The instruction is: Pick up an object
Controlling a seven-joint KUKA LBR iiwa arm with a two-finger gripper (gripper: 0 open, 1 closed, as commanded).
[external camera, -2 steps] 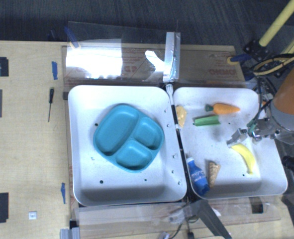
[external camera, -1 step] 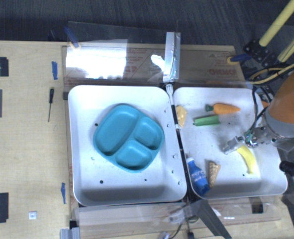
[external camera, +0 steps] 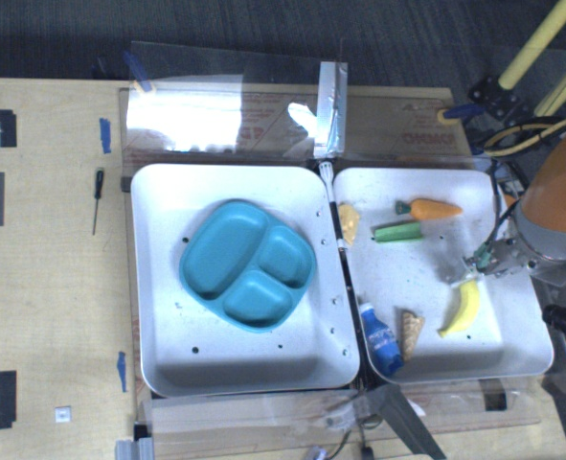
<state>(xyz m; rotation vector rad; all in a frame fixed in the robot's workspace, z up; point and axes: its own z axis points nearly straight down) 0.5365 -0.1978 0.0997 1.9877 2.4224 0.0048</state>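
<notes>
My gripper point(external camera: 478, 260) hangs over the right bin point(external camera: 527, 357). The banana point(external camera: 463, 309) lies just beside it at six o'clock. I cannot tell its grip state.

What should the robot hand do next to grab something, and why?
Probably lower a little onto the banana. The gripper sits in the right bin just above the banana's top end, closer to it than to the carrot or the blue bottle, and nothing shows between its fingers yet.
</notes>
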